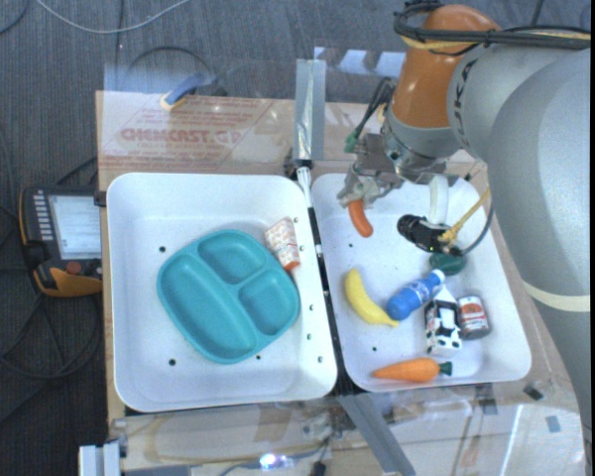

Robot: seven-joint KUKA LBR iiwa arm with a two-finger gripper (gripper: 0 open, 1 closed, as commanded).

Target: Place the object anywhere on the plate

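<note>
The claw (362, 188) is seen at the upper left of the right bin (511, 365), hanging from the grey arm with its orange band (431, 62) in the upper right of the frame. Directly beneath its fingertips, touching or just below them, an orange-red sausage-shaped object (360, 218) is found tilted on the bin floor. Whether that object is gripped or merely lies under the claw cannot be told, nor can the spread of the claw be judged.

The teal divided plate (228, 294) is set in the middle of the left bin (139, 365), well apart from the claw. A small packet (283, 242) rests against the plate's upper right rim.

Elsewhere in the right bin are seen a banana (365, 299), a blue bottle (415, 296), a carrot (410, 370), a cow figure (441, 327) and a small can (473, 316).
</note>
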